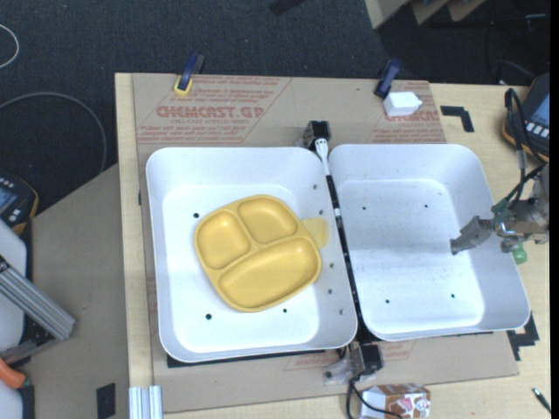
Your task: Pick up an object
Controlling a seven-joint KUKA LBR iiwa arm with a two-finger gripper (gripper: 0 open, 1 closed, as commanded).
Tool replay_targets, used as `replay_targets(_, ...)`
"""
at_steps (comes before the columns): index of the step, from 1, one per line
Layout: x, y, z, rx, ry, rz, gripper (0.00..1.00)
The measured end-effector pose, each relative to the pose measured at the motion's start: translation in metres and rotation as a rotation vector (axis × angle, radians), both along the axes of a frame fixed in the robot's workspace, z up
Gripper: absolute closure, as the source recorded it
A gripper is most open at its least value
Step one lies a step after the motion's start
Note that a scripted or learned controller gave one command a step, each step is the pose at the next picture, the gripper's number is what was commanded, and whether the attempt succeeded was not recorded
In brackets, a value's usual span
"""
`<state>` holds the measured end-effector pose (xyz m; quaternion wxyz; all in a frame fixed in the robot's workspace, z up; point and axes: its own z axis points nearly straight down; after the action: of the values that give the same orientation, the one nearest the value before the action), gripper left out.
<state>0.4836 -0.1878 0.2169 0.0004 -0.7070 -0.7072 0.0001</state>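
A yellow divided plate (256, 251) with three compartments lies flat in the middle of the left white bin (166, 234). A small pale yellow piece (316, 230) pokes out from under the plate's right edge; what it is I cannot tell. My gripper (469, 236) hangs low over the right side of the right white bin (410, 168), far from the plate, its tip pointing left. I see nothing held in it.
The two bins sit side by side on a cardboard-covered bench (262, 103), joined by a black clip (316, 133) at the back. A white block (402, 104) and clamps (187, 75) sit near the bench's back edge. Cables and gear lie at the far right (528, 129).
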Motion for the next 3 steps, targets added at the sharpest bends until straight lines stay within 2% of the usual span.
replay_targets(1,0.001,0.000,0.011,-0.002,-0.003,0.001,1.00)
replay_targets(2,0.025,-0.038,-0.012,-0.004,-0.003,-0.002,1.00)
replay_targets(3,0.034,-0.029,0.032,-0.003,-0.007,0.002,1.00)
